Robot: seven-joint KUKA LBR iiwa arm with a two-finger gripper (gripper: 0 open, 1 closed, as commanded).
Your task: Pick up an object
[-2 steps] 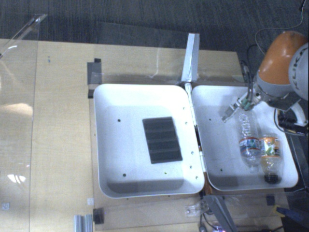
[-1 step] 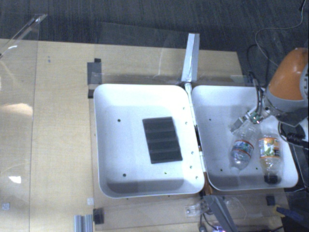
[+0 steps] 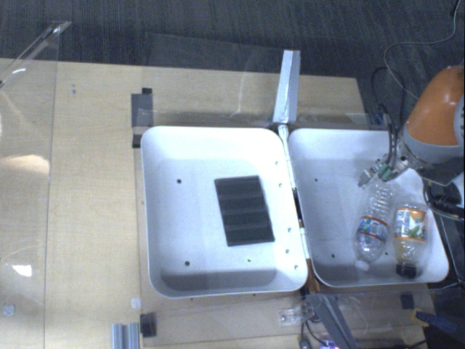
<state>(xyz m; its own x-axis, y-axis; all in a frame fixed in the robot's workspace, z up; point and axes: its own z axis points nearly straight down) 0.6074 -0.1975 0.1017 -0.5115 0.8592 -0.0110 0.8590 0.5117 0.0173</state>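
A: Starting at the left, what lies on the pale wooden surface (image 3: 80, 217)?

B: 2 shallow white plastic bins sit side by side on it, their inner rims touching. The left white bin (image 3: 167, 158) carries 1 thing: a dark grey ribbed rectangular pad (image 3: 244, 210), lying flat near the bin's middle and turned slightly off square.

A: And the right one?

B: The right white bin (image 3: 327, 158) carries 2 bottles, both lying down in its right half, close together. 1 is a clear plastic bottle with a blue and red label (image 3: 372, 227), its white cap toward the near rim. Just to its right lies 1 bottle with a yellow and green label and a dark cap (image 3: 409, 240), the cap also toward the near rim.

A: Where is the arm?

B: 1 grey arm with an orange band (image 3: 436, 122) reaches in from the right, over the right bin's far right part. Its hand (image 3: 381, 171) is low over the upper end of the clear bottle, right at or touching it.

A: Spread or pressed together?

B: I cannot tell; the tip is too small and blurred. Nothing shows plainly between its tips, and both bottles lie on the bin floor.
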